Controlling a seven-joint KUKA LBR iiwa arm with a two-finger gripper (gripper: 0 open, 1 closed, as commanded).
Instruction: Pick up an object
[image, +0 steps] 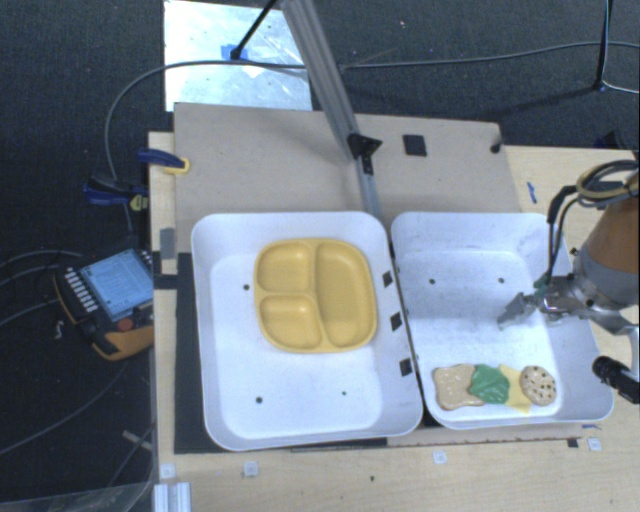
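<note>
Seen from the camera fixed above the counter (440, 165), a grey KUKA arm (612, 255) reaches in from the right and holds its gripper (518, 311) low over the right-hand white bin (470, 240), near that bin's right wall and about halfway along it. The fingers (511, 313) look parted and carry nothing; the bare bin floor shows beneath them.

The likely targets lie in a row along the right bin's near edge, close to its near right corner: a tan toast-shaped toy (456, 387), a green leaf-shaped piece (490, 384) overlapping it, a yellow slice (516, 391) partly tucked under its neighbours, and a round chocolate-chip cookie (538, 384) at the right end. All four touch or overlap one another, and they sit clearly nearer the bin's front wall than the gripper does.

In the left-hand bin (225, 400), a yellow divided plate (315, 295) rests in the far half, well apart from the arm.

The risk from here appears twofold. A descent from the present spot would likely close on bare floor, since no item sits under the fingers. And a move toward the row could go wrong because the pieces are flat, crowded and pressed near the front wall, so the fingers may slide over them, nudge the pile or catch the rim.
</note>
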